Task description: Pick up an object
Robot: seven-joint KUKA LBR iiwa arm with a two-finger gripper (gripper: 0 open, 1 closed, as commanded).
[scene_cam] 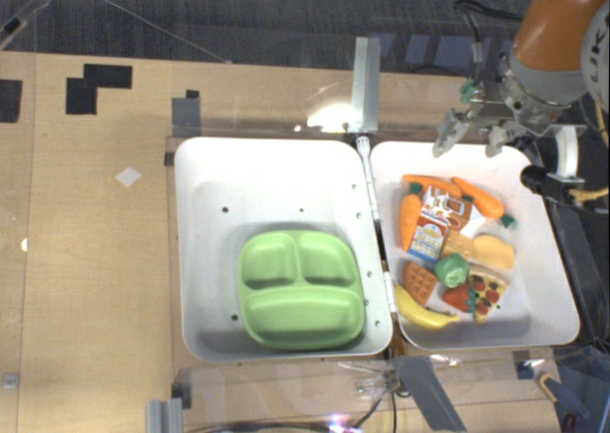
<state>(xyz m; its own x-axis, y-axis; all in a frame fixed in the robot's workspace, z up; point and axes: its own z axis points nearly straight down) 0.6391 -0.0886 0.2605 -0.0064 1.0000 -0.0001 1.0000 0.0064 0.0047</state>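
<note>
On the bench (86, 259) sat two white bins side by side. Left bin (205, 183) held one green tray (301, 289), three compartments, lying flat toward the near side. Right bin (548, 298) held a pile of toy food, all bunched in its middle and touching or overlapping.

Count in the pile: two carrots (477, 196), one angled along the far right of the heap, the other (409, 216) upright along the left side. One carton (435, 222) with red and blue print, lying between the carrots. One banana (422, 312) at the near left edge of the pile. One waffle (417, 279) just above the banana. One green pepper (452, 271) beside the waffle. One tan bread piece (493, 252) on the right. One small red item near the pizza-like slice (484, 287); couldn't tell what it was.

Gripper (471, 139) hung over the far rim of the right bin, fingers spread apart, nothing between them. One fingertip sat left at the rim, the other to its right, both clear of the food. Grey wrist and orange band (560, 26) rose behind it to the upper right.

The pile lay nearer the camera than the gripper, well apart from it. Closest items were the far carrot and the carton top, both below the fingertips in view and not touching them.
</note>
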